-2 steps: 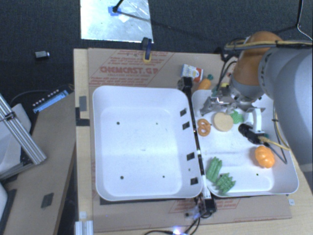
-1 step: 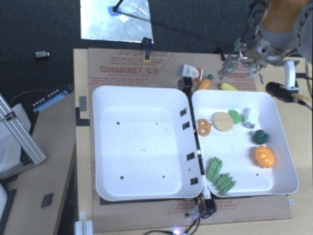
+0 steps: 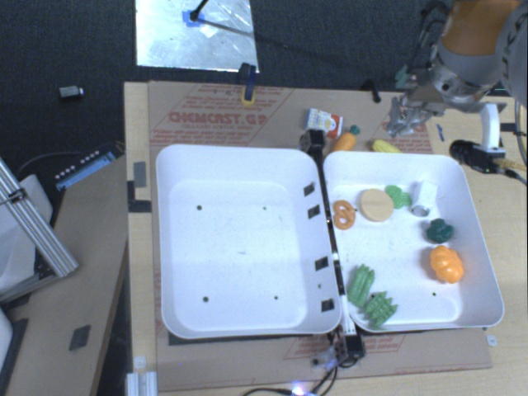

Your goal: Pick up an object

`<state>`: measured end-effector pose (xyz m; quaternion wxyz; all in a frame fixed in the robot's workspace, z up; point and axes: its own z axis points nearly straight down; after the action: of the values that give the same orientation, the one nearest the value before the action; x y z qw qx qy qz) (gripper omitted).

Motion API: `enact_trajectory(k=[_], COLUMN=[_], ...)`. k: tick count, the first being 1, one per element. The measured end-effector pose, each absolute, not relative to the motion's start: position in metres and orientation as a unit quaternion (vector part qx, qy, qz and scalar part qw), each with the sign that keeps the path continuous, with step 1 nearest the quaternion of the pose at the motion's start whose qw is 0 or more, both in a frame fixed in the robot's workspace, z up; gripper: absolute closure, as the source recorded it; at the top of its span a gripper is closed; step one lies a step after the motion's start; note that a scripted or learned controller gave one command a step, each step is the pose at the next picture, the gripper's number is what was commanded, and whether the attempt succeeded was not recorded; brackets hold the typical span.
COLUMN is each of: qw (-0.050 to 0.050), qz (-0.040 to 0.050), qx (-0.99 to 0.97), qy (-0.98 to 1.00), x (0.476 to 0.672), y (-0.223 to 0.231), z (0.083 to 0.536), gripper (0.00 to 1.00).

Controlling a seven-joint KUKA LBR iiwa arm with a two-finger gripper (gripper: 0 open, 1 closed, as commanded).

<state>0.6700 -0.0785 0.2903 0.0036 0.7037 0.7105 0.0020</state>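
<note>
Grey and orange, the arm point(image 3: 483, 23) is cut off at the top right corner. Its gripper point(image 3: 406, 122) hangs over the bench behind the right bin point(image 3: 483, 258); it is too small and blurry to tell how it stands. Two white bins sit side by side. The right bin holds seven toys: a pretzel point(image 3: 343, 214), a tan disc point(image 3: 376, 205), a white cup point(image 3: 424, 196), an orange fruit point(image 3: 446, 264) and three green things, hard to name. The left bin point(image 3: 239, 238) sits just beside it.

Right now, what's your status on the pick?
Tool up past the right bin's far rim, nothing between its fingers. Orange toy, round disc, green pieces lie in that bin, untouched. Nothing blocking the way down.
</note>
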Motion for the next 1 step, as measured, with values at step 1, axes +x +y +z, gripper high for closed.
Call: enact_trajectory(k=[1], qw=[-0.001], qz=[-0.0009], qx=[0.707], qy=[0.707], x=[0.6010], y=[-0.0605], z=[0.2795], gripper=[1.00])
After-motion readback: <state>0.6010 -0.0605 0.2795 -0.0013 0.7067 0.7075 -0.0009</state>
